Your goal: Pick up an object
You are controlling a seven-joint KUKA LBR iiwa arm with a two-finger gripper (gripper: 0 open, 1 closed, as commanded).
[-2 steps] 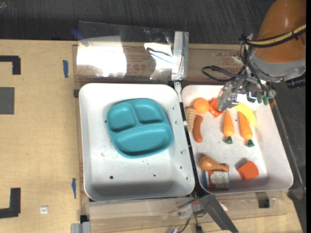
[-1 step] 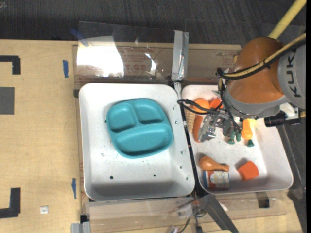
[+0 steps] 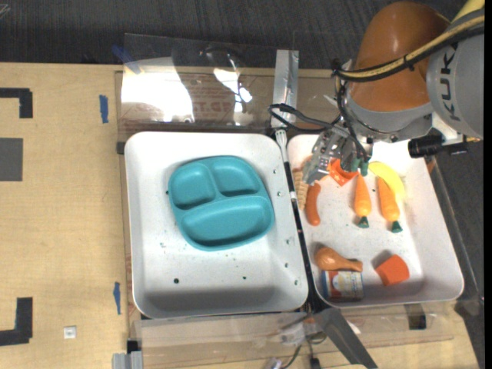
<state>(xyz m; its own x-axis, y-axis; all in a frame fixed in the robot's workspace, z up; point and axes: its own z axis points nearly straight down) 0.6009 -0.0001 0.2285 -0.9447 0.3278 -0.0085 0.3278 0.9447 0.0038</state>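
My gripper (image 3: 336, 158) hangs low over the back left part of the right bin (image 3: 442, 229), under the orange wrist band (image 3: 392, 44). A small red-orange piece (image 3: 343, 175) lies right at the gripper's tip, partly covered by it. Just in front lie a brown sausage (image 3: 313, 204), two orange carrots (image 3: 361, 198) (image 3: 388, 204) and a yellow banana (image 3: 387, 177). Nearer the front edge are a tan drumstick-shaped toy (image 3: 335, 259), a small can (image 3: 343, 284) and an orange block (image 3: 393, 269).
The left bin (image 3: 146, 229) holds a blue divided plate (image 3: 221, 201). A ridge (image 3: 294, 206) separates the two bins. Cables (image 3: 296, 118) trail from the wrist over the back wall. The cardboard bench (image 3: 54, 206) stretches to the left.
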